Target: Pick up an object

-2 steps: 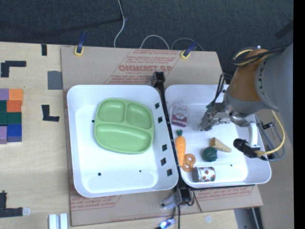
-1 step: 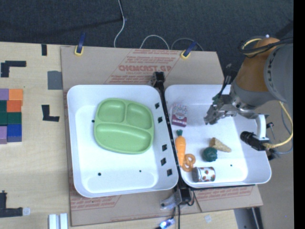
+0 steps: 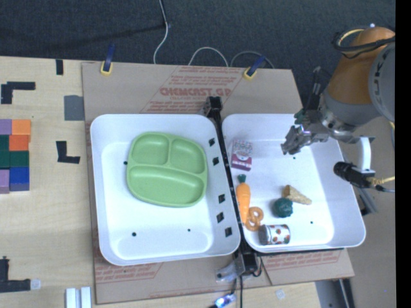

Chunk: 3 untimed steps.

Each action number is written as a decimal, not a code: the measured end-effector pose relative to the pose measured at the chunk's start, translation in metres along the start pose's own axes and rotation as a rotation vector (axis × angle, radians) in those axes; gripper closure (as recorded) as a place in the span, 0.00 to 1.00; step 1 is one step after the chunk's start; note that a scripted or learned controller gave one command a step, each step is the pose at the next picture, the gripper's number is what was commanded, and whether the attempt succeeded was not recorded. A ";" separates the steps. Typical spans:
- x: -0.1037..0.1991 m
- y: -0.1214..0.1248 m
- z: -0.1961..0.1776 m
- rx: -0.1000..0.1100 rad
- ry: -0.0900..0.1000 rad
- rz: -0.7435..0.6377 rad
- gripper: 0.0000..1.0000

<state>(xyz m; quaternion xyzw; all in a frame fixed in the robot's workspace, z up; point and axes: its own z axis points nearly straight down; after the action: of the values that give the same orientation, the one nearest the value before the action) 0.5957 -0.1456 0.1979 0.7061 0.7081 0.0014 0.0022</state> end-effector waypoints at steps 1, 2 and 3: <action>0.000 0.005 -0.043 0.002 0.000 0.001 1.00; 0.052 -0.019 -0.047 0.006 0.003 -0.002 1.00; 0.103 -0.044 -0.035 0.008 0.003 -0.002 1.00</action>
<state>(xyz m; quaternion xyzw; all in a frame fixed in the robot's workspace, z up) 0.5509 -0.0428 0.2329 0.7052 0.7090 -0.0007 -0.0017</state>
